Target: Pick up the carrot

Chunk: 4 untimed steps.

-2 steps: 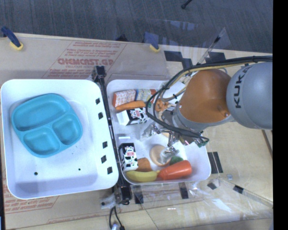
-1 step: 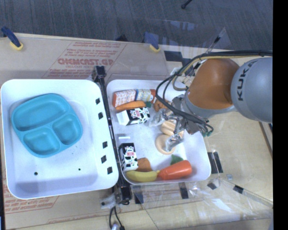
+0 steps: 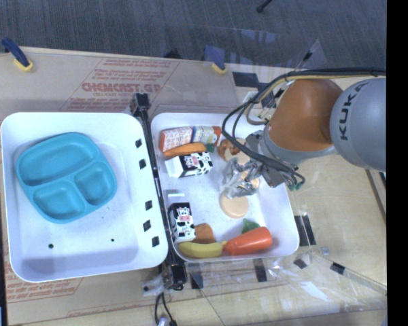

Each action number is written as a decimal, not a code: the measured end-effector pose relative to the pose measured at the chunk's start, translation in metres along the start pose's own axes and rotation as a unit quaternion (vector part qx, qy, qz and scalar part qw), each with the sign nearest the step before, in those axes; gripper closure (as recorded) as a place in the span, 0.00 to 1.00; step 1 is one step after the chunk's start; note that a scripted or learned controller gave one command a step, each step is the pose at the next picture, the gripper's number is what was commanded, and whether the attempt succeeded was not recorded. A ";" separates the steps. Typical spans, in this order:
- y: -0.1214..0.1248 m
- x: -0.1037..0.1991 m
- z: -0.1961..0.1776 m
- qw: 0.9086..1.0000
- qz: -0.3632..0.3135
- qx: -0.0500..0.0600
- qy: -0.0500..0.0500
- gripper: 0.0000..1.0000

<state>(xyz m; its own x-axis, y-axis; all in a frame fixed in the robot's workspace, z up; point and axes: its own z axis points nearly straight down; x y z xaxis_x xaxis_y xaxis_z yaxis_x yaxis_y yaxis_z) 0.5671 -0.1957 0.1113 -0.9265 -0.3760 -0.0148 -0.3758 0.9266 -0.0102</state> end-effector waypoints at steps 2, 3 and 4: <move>0.000 -0.002 -0.011 1.000 -0.003 0.001 -0.001 1.00; 0.001 -0.002 -0.010 1.000 -0.003 0.001 -0.001 0.00; -0.018 -0.011 -0.022 0.999 -0.048 -0.004 0.005 0.00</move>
<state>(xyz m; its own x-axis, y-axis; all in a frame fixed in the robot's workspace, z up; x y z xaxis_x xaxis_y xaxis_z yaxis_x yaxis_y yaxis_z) 0.5834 -0.2084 0.1333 -0.8866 -0.4625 -0.0040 -0.4625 0.8866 -0.0035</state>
